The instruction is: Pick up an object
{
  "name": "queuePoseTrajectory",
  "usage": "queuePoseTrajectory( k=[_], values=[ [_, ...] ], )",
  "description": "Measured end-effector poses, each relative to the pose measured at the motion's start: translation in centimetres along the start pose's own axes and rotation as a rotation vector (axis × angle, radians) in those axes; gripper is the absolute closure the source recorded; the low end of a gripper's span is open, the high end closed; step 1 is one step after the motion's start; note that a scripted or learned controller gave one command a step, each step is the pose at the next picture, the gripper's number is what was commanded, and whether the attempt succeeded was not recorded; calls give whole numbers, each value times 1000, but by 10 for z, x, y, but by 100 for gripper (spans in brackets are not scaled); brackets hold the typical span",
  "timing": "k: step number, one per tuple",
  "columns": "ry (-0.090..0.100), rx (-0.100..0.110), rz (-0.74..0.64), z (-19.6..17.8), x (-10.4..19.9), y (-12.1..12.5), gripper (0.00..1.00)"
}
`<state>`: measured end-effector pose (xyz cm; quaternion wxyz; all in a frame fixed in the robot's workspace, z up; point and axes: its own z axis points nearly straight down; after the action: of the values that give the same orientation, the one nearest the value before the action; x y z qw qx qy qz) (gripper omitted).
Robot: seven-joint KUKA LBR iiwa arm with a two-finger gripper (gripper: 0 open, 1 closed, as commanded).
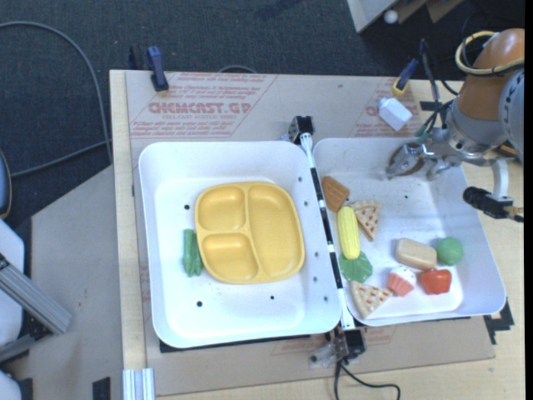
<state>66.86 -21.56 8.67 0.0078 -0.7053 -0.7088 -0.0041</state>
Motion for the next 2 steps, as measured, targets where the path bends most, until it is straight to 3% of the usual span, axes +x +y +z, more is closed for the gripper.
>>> queuePoseTrajectory(
  k=[2],
  values=[
    [-1, 2, -1, 1, 0, 0, 0]
  ],
)
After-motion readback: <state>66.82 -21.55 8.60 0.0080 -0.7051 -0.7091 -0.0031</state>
